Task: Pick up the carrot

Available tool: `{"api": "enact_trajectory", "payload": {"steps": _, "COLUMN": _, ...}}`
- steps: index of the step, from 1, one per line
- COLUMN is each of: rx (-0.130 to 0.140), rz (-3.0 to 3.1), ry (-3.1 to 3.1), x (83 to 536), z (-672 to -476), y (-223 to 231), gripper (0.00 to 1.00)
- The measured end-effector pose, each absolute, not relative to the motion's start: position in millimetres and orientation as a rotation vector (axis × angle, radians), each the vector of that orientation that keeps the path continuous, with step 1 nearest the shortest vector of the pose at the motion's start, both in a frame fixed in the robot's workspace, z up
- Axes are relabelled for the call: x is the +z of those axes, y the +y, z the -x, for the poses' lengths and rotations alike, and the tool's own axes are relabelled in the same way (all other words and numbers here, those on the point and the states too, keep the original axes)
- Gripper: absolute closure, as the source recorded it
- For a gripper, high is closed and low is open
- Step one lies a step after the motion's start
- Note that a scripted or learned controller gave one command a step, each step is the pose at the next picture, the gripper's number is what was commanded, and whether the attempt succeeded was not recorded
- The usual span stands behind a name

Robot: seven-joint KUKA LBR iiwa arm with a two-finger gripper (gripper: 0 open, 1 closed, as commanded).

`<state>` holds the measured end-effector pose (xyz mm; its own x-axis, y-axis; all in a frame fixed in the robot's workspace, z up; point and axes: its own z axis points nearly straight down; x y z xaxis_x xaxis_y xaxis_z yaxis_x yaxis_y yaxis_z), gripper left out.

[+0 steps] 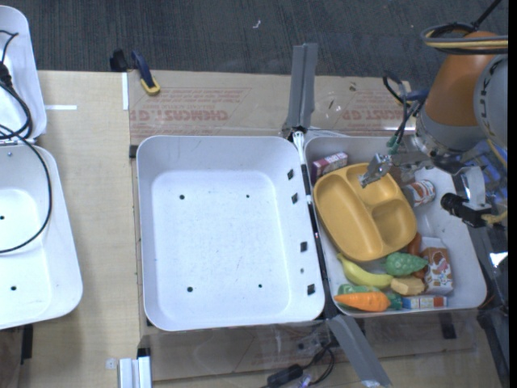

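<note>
An orange toy carrot with a green top lies along the near edge of the right bin, just below a yellow banana. My gripper hangs over the far side of that bin, above the rim of a yellow divided plate. It is well away from the carrot, which lies at the opposite end of the bin. Nothing shows between the fingers.
The right bin also holds a green leafy toy, a small tan piece, a printed carton, a can and a purple box. The left bin stands beside it, with a grey divider post between them.
</note>
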<state>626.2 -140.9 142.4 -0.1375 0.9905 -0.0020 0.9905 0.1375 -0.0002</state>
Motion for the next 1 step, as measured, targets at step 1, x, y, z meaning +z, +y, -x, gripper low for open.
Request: {"api": "enact_trajectory", "payload": {"steps": 1, "rx": 0.003, "rz": -1.992, "ry": 2.42, "x": 95.0, "z": -660.7, "y": -154.1, "gripper": 0.0}}
